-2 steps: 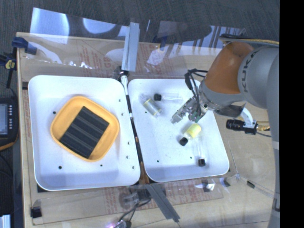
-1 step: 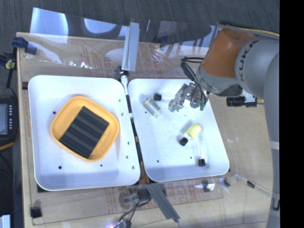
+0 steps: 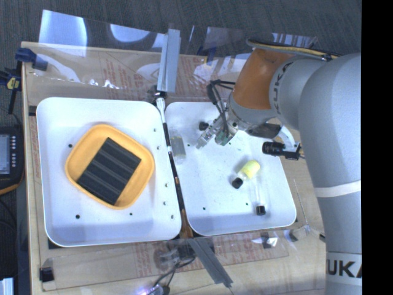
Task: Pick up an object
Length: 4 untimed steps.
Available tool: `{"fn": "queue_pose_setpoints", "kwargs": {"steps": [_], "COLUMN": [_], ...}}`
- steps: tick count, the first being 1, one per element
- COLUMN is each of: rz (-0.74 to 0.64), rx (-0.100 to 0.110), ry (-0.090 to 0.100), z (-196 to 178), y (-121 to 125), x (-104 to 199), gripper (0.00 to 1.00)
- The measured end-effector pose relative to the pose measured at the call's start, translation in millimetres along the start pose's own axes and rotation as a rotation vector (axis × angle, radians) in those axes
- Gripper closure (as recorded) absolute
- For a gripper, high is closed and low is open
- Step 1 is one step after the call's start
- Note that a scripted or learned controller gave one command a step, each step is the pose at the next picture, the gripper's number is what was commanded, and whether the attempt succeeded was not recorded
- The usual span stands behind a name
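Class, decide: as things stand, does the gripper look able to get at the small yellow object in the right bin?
Probably yes. The gripper hangs over the right bin, and the yellow object lies in the open nearby; just a small black piece touches it.

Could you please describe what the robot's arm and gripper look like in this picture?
The arm is thick, rounded and light grey, with an orange band above the wrist and part of the dark KUKA lettering low on its body. Black cables loop near the wrist. The gripper is small and metallic.
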<state>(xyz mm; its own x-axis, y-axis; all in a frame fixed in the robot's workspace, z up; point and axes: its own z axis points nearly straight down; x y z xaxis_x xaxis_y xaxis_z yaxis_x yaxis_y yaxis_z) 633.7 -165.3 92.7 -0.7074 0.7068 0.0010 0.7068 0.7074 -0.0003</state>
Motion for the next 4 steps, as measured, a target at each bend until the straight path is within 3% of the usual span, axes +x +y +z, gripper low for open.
{"fn": "queue_pose_setpoints", "kwargs": {"steps": [1, 2, 3, 4], "rz": [-0.093, -0.093, -0.444, -0.906], "rx": [-0.002, 0.000, -0.001, 0.000], "ry": [-0.005, -0.004, -0.007, 0.000], "z": [-18.5, -1.2, -2.1, -0.1], "y": [-11.2, 32.0, -4.5, -24.6], "x": [-34.5, 11.4, -21.1, -19.8], "gripper": [1.00, 1.00, 1.00, 1.00]}}
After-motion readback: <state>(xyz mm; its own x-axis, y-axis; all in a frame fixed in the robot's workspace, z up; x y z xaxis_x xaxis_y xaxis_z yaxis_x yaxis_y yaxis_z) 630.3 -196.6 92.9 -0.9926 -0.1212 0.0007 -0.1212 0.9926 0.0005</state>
